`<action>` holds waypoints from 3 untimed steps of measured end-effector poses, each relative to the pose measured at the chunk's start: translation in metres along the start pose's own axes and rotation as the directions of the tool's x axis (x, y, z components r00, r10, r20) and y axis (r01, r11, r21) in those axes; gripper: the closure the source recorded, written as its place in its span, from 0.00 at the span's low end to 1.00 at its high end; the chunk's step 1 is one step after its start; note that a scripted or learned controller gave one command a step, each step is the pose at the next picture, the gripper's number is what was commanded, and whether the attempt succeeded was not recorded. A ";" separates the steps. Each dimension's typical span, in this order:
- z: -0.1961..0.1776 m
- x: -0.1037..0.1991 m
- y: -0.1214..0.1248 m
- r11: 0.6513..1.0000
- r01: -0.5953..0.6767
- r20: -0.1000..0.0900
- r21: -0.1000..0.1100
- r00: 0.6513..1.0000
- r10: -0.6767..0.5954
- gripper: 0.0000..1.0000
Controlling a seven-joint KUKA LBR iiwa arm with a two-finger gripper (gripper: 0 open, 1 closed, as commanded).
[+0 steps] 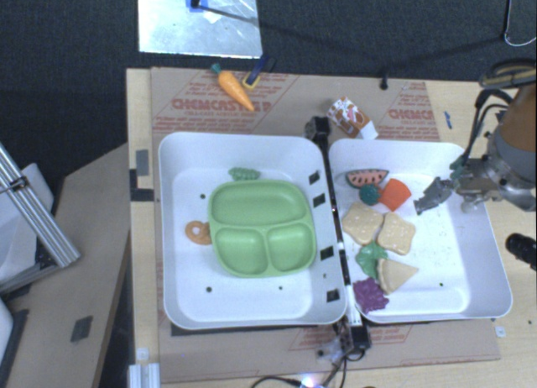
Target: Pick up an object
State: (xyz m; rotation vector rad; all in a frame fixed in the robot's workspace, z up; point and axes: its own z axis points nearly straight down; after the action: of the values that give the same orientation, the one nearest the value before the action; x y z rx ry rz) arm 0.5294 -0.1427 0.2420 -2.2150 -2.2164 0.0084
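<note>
Starting at the left of the table (101, 210), I see the left bin (176, 210) carrying a green divided plate (260, 228), with a small pretzel-like ring (199, 232) just beside its left edge and a bit of green (244, 174) at its top edge. None of that is near my hand, so I leave it alone. Behind the bins, on the cardboard, lie a toy carrot (234, 89) and a small printed packet (348, 117) (both outside the bins, not my concern).

Moving right into the right bin (482, 269), the toy food sits bunched along its left half: a watermelon slice (367, 179) at the top, an orange-red block (394, 194) touching its lower right, then two bread slices (364, 223), a green leafy piece (370, 254), a pale wedge (397, 275) and a purple cluster (370, 295) running down toward the near rim.

My hand (430, 196) comes in from the right and hangs over the bin floor, its tip pointing left. I cannot tell whether its fingers are parted or closed from this angle, and nothing sits between them that I can see. The orange-red block is the nearest thing: it lies just to the left of the tip, almost level with it, close but apart. I judge a short reach leftward would bring the hand over it.
</note>
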 end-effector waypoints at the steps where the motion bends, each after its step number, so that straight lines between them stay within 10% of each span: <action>1: -0.006 0.000 0.002 1.000 0.003 0.002 -0.011 1.000 -0.003 0.00; 3: 0.102 0.001 -0.002 1.000 0.001 0.001 -0.008 1.000 -0.001 0.00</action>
State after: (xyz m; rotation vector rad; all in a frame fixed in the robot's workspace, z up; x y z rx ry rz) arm 0.5265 -0.1418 0.1398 -2.2185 -2.2215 0.0010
